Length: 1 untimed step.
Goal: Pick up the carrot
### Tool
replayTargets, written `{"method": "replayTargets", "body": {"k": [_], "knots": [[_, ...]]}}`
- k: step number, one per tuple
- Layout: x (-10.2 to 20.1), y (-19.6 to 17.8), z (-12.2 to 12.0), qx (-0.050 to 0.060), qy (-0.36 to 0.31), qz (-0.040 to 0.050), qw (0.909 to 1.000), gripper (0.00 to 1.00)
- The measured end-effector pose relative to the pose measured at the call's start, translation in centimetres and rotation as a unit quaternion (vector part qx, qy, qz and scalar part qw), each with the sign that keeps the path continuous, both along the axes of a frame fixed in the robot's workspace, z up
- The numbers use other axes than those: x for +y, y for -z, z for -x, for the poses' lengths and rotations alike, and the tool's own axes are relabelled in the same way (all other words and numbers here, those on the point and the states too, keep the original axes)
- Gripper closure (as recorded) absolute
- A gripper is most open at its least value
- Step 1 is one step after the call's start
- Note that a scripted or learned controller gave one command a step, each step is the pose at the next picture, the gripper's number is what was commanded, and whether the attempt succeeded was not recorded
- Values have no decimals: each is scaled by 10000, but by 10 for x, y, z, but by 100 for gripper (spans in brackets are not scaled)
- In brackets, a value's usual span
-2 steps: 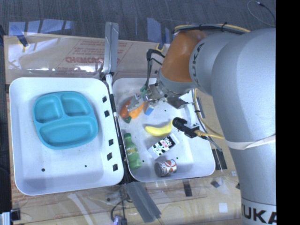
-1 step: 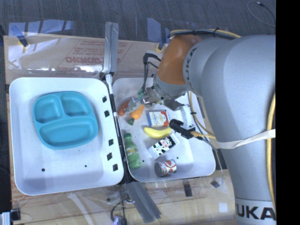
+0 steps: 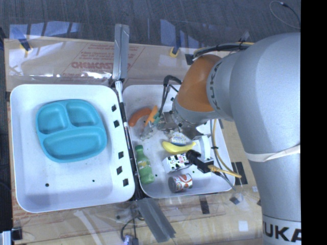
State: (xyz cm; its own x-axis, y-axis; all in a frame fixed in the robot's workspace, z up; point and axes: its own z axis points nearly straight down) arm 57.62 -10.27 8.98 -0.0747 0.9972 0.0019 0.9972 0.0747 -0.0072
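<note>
The carrot (image 3: pixel 138 117) is an orange piece lying in the upper left part of the right bin (image 3: pixel 134 92), close to the divider between the bins. A thin orange and green bit sits just to its right. My gripper (image 3: pixel 149 128) reaches down from the right. Its tip is just below and to the right of the carrot, close to it or touching it. The wrist and its orange band hide the bin floor behind the gripper.
In the right bin lie a yellow banana (image 3: pixel 179 147), a green bottle (image 3: pixel 144 164) along the left wall, a patterned white box (image 3: pixel 175 161) and a can (image 3: pixel 180 182) near the front. The left bin (image 3: pixel 30 188) bears a blue divided plate (image 3: pixel 71 129).
</note>
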Motion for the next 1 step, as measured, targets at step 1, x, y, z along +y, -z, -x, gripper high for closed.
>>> {"method": "replayTargets", "body": {"k": [1], "knots": [[18,-101,-8,-11,399,7,9992,0]]}}
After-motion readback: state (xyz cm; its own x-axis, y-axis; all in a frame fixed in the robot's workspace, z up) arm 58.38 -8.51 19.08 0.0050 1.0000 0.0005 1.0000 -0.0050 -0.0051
